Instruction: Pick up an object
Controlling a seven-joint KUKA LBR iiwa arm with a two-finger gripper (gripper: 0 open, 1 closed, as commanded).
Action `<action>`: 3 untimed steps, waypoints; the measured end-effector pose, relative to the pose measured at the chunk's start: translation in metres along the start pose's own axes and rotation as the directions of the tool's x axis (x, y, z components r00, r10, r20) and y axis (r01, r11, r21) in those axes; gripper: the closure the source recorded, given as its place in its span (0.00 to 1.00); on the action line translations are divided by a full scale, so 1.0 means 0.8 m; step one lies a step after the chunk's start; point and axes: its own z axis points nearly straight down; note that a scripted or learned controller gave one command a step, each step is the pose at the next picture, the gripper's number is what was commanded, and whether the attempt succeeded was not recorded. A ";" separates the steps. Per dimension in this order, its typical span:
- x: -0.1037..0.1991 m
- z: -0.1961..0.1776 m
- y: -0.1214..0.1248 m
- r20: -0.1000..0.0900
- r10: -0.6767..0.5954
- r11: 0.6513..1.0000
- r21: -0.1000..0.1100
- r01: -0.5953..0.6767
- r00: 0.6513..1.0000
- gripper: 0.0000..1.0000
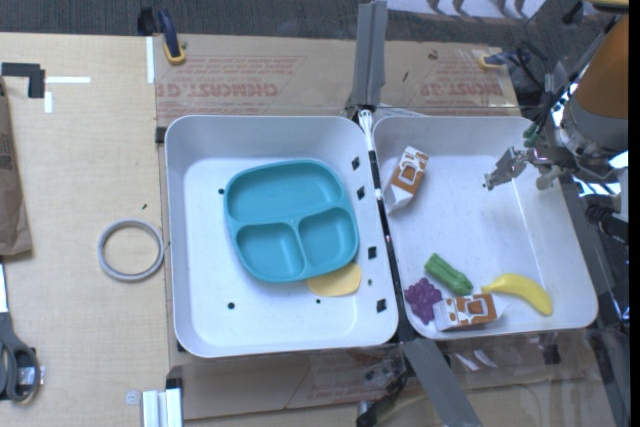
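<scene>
On the wooden bench (80,175) two shallow white plastic bins (190,245) lie; the curved yellow toy banana (520,292) rests at the right bin's five o'clock, long axis nine-to-four o'clock, the gripper (508,167) empty above.

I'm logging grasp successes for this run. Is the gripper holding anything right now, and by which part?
Nothing is held. The gripper hangs above bare floor of the right bin, with no object between its fingers.
</scene>
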 end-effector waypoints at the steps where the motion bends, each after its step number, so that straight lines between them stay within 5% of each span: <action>1: 0.074 0.032 -0.080 -0.001 0.089 0.996 0.003 -0.089 0.996 0.00; 2: 0.122 0.064 -0.126 -0.001 -0.038 0.999 -0.004 0.038 0.999 0.00; 3: 0.071 -0.046 -0.097 0.000 -0.200 0.980 0.000 0.200 0.980 0.00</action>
